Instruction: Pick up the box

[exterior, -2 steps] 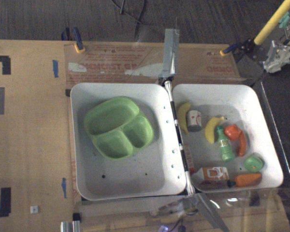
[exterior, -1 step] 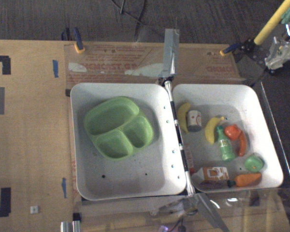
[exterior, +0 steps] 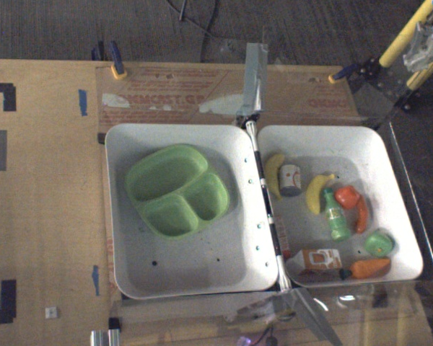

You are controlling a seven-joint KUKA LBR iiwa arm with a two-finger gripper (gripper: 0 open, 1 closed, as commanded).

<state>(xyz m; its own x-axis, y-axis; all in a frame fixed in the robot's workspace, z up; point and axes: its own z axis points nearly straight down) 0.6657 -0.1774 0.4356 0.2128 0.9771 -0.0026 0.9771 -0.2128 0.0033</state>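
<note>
Cardboard sheeting [exterior: 50,193] covers the bench, with dark carpet and a looped cable across the top of the frame. Two shallow white bins sit side by side in the middle. The left bin [exterior: 130,265] carries a green divided plate [exterior: 177,189] and little else, which suggests it serves as the drop side. The right bin [exterior: 390,157] keeps the clutter.

The box [exterior: 317,260], a small orange-and-white carton, lies flat on its side at the lower left of the right bin, close to the near wall and the divider between the bins. That corner spot likely leaves little room for fingers on two of its sides. A carrot [exterior: 369,267] lies just beside its right end. A green bottle [exterior: 337,220], two bananas [exterior: 274,173] [exterior: 317,192], a small can [exterior: 291,179], a red pepper [exterior: 346,196] and a green round toy [exterior: 379,244] spread above it, apart from the box.

Neither the arm's hand nor its state can be told from this view; the pick looks not yet begun.
</note>
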